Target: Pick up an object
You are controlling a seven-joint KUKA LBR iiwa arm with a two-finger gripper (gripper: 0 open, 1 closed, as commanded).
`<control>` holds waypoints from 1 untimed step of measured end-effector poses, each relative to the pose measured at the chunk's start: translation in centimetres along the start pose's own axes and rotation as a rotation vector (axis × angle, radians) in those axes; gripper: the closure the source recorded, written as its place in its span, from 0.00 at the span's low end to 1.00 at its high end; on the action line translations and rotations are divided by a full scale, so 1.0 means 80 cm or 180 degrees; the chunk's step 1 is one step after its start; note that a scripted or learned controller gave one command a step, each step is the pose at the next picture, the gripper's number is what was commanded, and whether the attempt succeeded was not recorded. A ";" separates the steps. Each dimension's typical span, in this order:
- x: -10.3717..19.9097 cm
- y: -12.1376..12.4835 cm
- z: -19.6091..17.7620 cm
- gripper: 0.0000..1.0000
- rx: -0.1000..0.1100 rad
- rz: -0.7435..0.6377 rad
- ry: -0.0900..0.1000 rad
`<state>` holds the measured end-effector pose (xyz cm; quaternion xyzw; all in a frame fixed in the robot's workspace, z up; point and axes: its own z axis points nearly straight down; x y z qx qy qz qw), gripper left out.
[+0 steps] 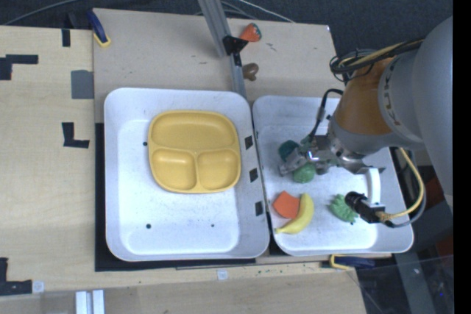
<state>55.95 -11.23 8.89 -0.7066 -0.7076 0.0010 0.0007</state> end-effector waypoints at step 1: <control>0.001 0.000 -0.013 1.00 0.0001 -0.0002 0.0004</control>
